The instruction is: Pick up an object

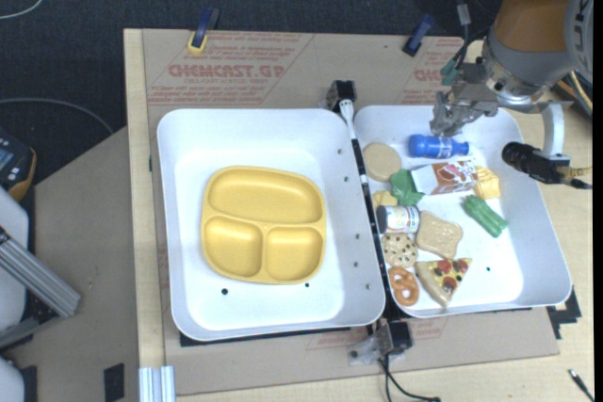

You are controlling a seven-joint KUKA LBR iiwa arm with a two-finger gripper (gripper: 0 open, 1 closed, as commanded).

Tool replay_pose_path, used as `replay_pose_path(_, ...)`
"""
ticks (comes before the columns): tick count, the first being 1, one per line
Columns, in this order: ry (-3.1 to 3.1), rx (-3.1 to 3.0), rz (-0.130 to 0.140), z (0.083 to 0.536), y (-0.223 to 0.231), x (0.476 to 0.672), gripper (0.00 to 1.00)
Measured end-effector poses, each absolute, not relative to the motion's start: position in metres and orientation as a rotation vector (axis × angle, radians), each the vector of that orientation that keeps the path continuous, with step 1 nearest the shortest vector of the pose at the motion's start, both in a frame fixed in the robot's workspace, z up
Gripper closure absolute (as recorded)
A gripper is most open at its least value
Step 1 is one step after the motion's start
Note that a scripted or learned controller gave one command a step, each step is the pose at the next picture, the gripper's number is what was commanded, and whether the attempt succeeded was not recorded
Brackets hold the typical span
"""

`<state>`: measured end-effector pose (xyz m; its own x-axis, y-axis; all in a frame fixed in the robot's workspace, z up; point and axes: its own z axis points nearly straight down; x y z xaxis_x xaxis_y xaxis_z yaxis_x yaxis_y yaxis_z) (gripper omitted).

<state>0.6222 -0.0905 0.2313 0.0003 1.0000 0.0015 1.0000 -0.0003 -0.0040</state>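
Right now I read the right-hand bin (528,282) crowded with toy food. Gripper (452,122) hovers at its far side, just above the blue bottle (438,146); bottle lies flat, long axis left-right. Can't tell the pincer's state; nothing visibly pinched.

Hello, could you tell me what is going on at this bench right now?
A robot arm reaches in from the right, with its gripper down in the right-hand bin, just above a blue bottle near the bin's far side. Nothing is visibly held between its fingers. That bin also holds a pile of toy food, including a pretzel, a pizza slice and a green piece. The left-hand bin holds a yellow divided plate, which is not being touched.
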Motion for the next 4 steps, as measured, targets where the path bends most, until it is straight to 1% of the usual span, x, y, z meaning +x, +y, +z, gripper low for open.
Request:
replay_pose_path(1,-2.221,-2.218,0.003,0.220,-0.073,0.612,1.00)
replay_pose_path(2,-2.219,-2.220,0.002,0.219,-0.078,0.598,1.00)
replay_pose_path(3,-2.224,-2.223,-0.003,0.235,-0.075,0.604,1.00)
replay_pose_path(4,-2.221,-2.219,0.002,0.224,-0.065,0.598,1.00)
